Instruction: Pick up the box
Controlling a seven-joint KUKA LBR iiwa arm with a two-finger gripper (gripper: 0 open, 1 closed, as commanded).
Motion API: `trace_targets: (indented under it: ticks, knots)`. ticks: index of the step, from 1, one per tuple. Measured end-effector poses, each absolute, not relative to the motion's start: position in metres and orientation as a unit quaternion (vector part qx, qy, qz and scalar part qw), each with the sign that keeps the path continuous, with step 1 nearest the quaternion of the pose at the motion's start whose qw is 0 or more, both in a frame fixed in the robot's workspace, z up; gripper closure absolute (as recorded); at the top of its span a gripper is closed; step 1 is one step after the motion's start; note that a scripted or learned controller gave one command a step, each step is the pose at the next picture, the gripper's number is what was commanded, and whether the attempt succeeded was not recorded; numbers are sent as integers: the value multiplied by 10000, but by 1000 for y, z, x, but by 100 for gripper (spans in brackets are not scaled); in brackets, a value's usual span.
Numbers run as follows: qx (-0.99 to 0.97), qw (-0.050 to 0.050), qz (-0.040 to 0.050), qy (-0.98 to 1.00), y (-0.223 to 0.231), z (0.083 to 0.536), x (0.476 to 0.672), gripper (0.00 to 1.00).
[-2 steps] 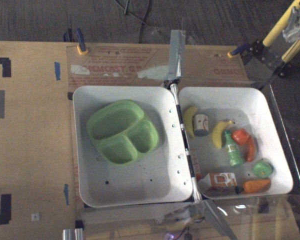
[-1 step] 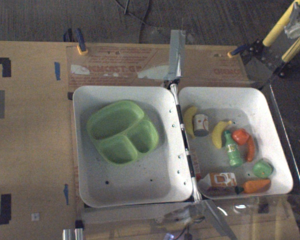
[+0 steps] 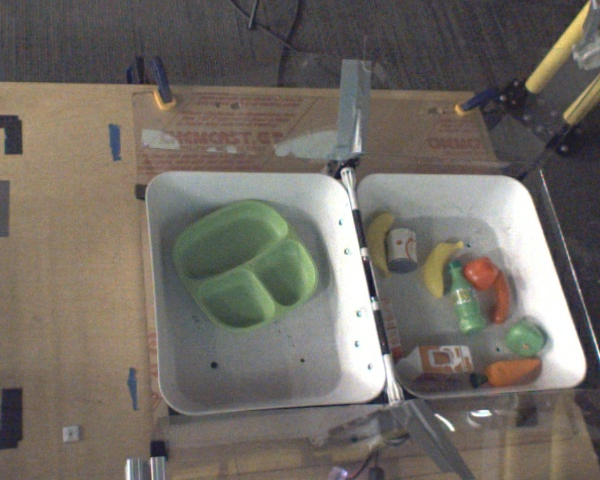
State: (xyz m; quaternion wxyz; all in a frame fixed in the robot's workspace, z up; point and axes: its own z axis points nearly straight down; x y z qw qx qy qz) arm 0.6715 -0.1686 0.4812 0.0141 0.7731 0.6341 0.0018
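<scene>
The box (image 3: 441,359) is a small orange and white carton lying flat near the front edge of the right bin (image 3: 500,196). A carrot (image 3: 511,372) lies just to its right, touching or nearly touching it. The bin's front wall runs right below the box.
In the right bin lie two bananas (image 3: 380,240) (image 3: 438,266), a small can (image 3: 403,249), a green bottle (image 3: 467,303), red and orange pieces (image 3: 488,280) and a green round item (image 3: 525,339). The left bin (image 3: 180,368) holds a green divided plate (image 3: 246,263).
</scene>
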Motion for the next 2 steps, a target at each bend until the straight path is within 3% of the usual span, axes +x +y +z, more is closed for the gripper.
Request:
trace_targets:
  ticks: [1, 2]
  knots:
    - [6699, 4, -1, 7424, -175, 436, 667, 100]
    - [6699, 5, 0, 7424, -175, 436, 667, 0]
